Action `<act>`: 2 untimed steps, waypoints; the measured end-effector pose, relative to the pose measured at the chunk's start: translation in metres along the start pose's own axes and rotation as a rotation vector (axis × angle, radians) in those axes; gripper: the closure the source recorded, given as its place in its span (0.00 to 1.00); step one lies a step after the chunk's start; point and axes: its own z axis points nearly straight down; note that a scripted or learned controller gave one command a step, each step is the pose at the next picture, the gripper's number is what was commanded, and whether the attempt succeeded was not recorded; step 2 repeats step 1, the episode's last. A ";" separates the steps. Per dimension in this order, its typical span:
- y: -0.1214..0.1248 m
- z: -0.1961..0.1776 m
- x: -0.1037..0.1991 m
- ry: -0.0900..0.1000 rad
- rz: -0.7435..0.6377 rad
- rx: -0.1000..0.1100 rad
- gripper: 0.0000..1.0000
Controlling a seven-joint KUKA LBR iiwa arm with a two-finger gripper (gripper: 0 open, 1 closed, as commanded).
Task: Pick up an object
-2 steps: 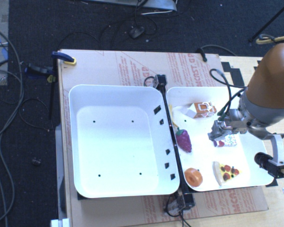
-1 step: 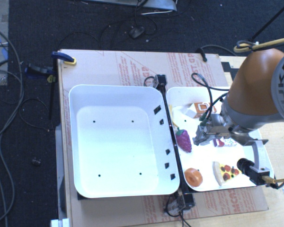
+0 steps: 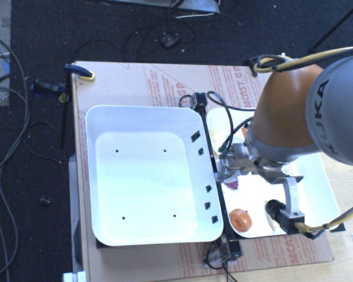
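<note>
My gripper (image 3: pixel 228 172) reaches down into the right bin (image 3: pixel 325 184) near its left wall, mostly hidden under the grey and orange arm. A small purple thing (image 3: pixel 232 185) lies right beneath it; whether it is gripped cannot be told. An orange-brown ball (image 3: pixel 240 219) rests in the bin's near left corner, apart from the gripper. A small orange thing (image 3: pixel 245 131) peeks out at the arm's far edge.
The left bin (image 3: pixel 100 122) stands beside the right one, with a black divider and clips (image 3: pixel 209 188) between them. Cables (image 3: pixel 215 101) lie at the far end of the divider. The arm covers most of the right bin.
</note>
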 end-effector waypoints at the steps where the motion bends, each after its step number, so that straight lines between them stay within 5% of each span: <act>1: 0.000 -0.005 0.052 0.000 0.001 0.000 1.00; 2: 0.000 -0.005 0.052 0.000 0.001 0.000 1.00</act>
